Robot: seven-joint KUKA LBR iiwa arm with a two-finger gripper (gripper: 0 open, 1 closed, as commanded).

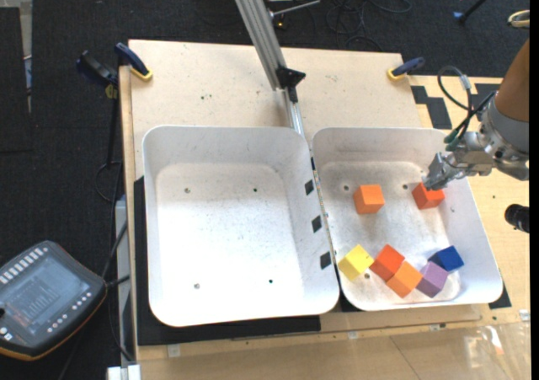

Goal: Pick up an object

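My gripper [437, 178] reaches into the right bin [383, 155] from the right, near its far right wall. A red cube [428, 196] sits directly under the gripper's tip and touches it or nearly does. An orange cube [369, 198] lies to the left of the red one. Along the bin's near edge there is a cluster: a yellow cube [355, 261], a red-orange cube [388, 259], an orange cube [405, 278], a purple cube [433, 278] and a blue cube [446, 258].
The left bin [219, 227] lies beside the right one, their rims meeting in the middle. A slanted metal pole [257, 20] ends at the bins' far junction. Clamps [135, 62] [404, 68] grip the board's far corners. A teach pendant [42, 296] lies at the lower left.
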